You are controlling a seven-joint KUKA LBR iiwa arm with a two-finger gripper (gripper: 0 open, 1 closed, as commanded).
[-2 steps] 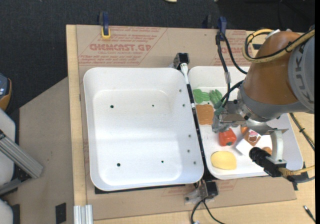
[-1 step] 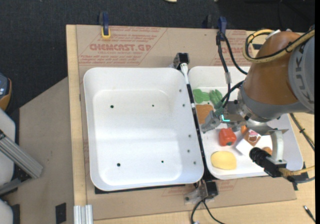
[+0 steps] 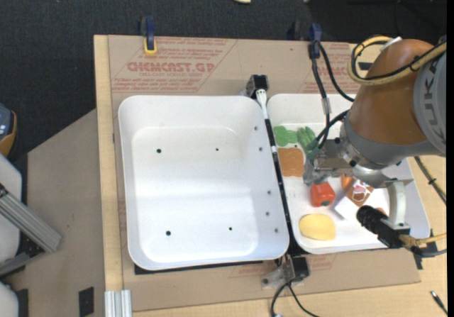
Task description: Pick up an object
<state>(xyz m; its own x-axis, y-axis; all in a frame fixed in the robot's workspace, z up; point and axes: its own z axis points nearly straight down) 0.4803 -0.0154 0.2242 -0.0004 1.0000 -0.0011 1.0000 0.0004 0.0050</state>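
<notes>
From the overhead camera, the arm's gripper is down inside the right bin; can't tell its state. Right by it sit a red object, an orange-brown block and green pieces. A yellow lump lies nearer.

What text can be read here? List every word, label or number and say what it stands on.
"CHEMCAST GP": red print on the brown board under the two bins, readable behind the left bin; the last letters are blurred.
A fainter repeat of the same red print behind the right bin, partly hidden by cables: too blurred to read.
Smaller red lines around the name: too small to read.
Grey letters on the arm at the right edge: cut off, unreadable.
</notes>
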